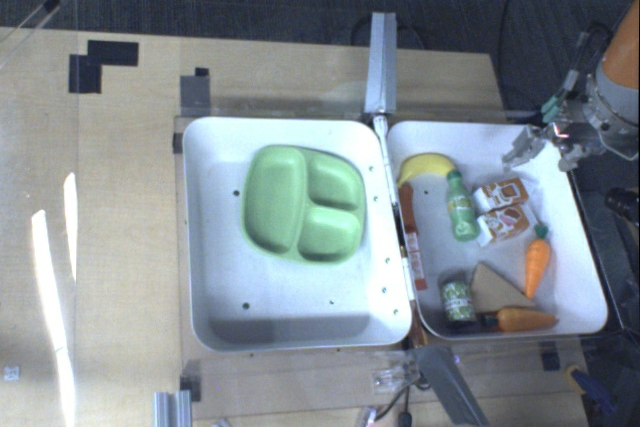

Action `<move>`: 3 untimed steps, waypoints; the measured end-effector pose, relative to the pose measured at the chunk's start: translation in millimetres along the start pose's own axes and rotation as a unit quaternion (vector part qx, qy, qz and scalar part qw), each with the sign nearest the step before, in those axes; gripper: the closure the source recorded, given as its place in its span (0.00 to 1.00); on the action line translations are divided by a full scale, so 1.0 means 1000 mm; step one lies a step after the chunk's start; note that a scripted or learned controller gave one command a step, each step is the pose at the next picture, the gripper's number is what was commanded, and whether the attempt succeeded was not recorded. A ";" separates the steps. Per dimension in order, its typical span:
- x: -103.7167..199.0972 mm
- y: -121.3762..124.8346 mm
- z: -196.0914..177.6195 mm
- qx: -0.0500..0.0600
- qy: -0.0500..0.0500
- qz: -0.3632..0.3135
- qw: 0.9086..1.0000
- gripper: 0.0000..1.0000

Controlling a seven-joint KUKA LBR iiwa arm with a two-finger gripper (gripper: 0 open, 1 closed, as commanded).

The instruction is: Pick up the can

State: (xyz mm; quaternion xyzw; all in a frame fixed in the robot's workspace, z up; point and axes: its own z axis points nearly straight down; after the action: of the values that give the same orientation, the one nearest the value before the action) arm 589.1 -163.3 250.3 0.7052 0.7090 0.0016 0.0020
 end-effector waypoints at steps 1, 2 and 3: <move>0.006 0.017 0.094 0.001 0.001 0.096 0.995 0.00; -0.011 0.044 0.150 -0.002 -0.001 0.127 0.992 0.00; -0.028 0.025 0.157 -0.007 0.000 0.139 0.990 0.00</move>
State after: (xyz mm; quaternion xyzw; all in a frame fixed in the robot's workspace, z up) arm 614.6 -191.4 93.1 0.7966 0.6044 0.0070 0.0067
